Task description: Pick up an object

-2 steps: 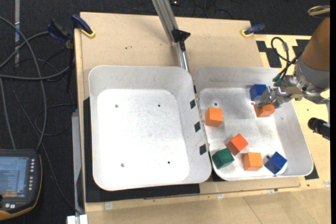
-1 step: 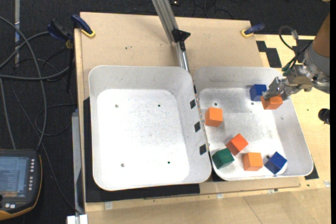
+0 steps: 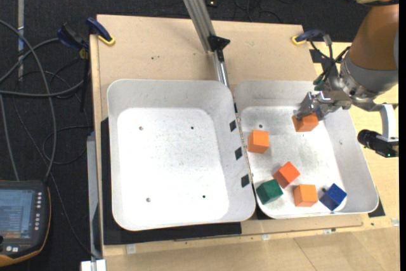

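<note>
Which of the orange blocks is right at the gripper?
The orange block at the far end of the right bin, raised between the fingers of the gripper. The other three orange blocks lie on the bin floor, nearer the camera.

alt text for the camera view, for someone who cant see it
The gripper holds an orange cube above the right bin, where three orange cubes, a green cube and a blue cube lie. The left bin sits beside it.
</note>
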Robot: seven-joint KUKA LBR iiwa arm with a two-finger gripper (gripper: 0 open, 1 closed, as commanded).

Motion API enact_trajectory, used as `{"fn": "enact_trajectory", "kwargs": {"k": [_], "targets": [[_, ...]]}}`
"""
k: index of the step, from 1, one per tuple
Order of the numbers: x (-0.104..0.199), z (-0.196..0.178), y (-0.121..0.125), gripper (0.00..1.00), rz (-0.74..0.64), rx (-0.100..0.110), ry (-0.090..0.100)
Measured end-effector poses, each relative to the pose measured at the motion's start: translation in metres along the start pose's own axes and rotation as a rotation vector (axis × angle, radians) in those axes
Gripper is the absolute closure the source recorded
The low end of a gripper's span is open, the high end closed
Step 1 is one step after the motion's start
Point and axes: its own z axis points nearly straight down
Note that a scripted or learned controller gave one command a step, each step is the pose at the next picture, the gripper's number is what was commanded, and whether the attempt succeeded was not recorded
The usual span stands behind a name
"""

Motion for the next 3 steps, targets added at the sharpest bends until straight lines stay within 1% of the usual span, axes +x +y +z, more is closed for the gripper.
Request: {"fn": "enact_trajectory", "kwargs": {"k": [1, 2, 3], "targets": [[0.061, 0.006, 0.012, 1.00, -0.001, 0.001, 0.001], [0.105, 0.008, 0.020, 1.00, 0.000, 0.000, 0.000], [0.160, 0.011, 0.025, 1.00, -0.001, 0.001, 0.001]]}}
